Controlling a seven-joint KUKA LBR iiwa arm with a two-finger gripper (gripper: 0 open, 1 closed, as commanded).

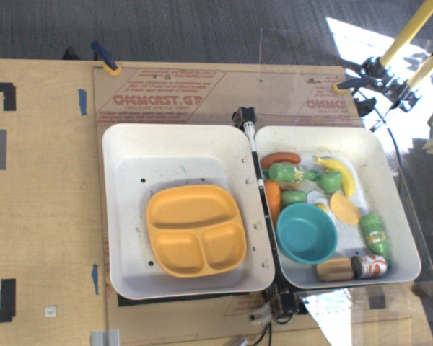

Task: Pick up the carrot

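On the tabletop, the carrot lies against the right bin's left wall beside the teal bowl, ungrasped; the tool's state cannot be told, and next it must descend there.

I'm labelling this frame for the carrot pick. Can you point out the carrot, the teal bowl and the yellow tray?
carrot (pixel 273 199): camera view, middle of its orange body.
teal bowl (pixel 304 232): camera view, inside of the bowl.
yellow tray (pixel 195 228): camera view, ridge between its compartments.

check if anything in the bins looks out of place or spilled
Nothing is spilled or damaged. The right bin is crowded: the carrot sits wedged against its left wall, beside the teal bowl. The yellow divided plate lies flat in the left bin.
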